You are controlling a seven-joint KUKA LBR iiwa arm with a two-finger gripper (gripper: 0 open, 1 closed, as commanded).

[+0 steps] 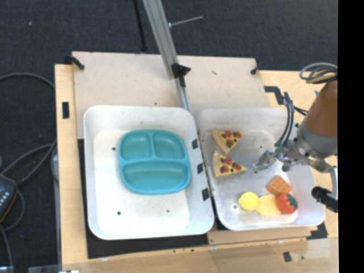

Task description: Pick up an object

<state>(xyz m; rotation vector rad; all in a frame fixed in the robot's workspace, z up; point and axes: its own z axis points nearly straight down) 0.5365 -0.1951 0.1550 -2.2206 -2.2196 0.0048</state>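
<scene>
The right bin holds two pizza slices, one at the back left and the other just in front of it. A waffle piece, a yellow round fruit, a pale yellow piece and a red tomato lie near the bin's front right. My gripper hangs over the middle of this bin, right of the nearer pizza slice and just behind the waffle. I see nothing held in it.
The left bin carries a teal divided plate. A metal rod slants from the top down to the gap between the bins. The grey arm with its orange band comes in over the right bin's right rim.
</scene>
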